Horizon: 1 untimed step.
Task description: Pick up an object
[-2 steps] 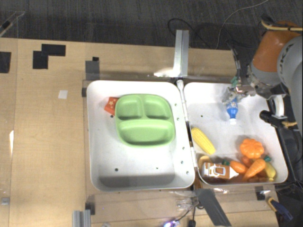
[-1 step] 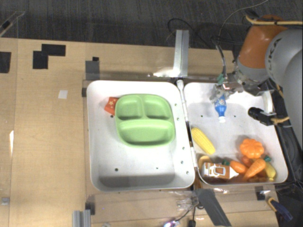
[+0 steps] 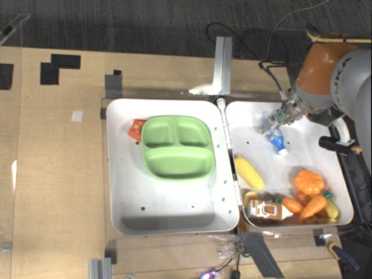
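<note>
Arm (image 3: 340, 77) reaches in from the right over the far part of the right bin (image 3: 343, 176), orange band uppermost. Its hand (image 3: 283, 116) hangs low at the bin's far-middle; from where I stand I cannot tell how its fingers are set, nor whether anything sits between them. A small blue and white item (image 3: 278, 138) lies on the bin floor just near of the hand, possibly touching it; contact not resolvable. Other contents of the right bin: corn (image 3: 249, 173) lying at a slant by the left wall; pumpkin (image 3: 308, 182) toward the near right; carrot (image 3: 313, 206) just near of the pumpkin, touching or nearly so; a yellow piece (image 3: 331, 211) at the near-right corner, partly hidden behind the carrot; a brown bottle (image 3: 267, 209) on its side along the near wall, white label up. Left bin (image 3: 125, 208): a green divided plate (image 3: 176, 146) lies flat in the far half, three compartments. A red packet (image 3: 136, 130) pokes out at the plate's far-left edge, partly under or against it. Both bins sit side by side on the wooden counter (image 3: 52, 173).
</note>
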Motion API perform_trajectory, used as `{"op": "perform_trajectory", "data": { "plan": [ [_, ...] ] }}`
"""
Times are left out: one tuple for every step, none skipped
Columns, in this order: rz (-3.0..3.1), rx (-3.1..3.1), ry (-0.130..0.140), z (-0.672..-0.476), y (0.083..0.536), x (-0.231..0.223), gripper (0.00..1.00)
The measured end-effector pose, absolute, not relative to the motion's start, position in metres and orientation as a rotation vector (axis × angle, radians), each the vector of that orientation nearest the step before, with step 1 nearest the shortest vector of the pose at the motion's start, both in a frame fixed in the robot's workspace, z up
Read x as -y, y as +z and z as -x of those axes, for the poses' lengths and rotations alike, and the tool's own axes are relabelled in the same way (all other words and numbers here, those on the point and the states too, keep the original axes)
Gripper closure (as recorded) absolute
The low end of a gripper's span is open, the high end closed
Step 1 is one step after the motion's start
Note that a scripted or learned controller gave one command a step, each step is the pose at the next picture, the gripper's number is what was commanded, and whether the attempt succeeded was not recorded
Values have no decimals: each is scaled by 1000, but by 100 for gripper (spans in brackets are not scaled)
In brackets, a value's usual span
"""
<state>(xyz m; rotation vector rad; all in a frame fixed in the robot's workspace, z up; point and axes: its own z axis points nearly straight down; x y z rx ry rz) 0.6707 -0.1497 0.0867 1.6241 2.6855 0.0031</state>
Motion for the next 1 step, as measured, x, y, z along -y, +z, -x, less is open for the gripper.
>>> {"op": "perform_trajectory", "data": {
  "plan": [
    [-1930, -2473, 5, -671, 205, 103, 100]
  ]
}}
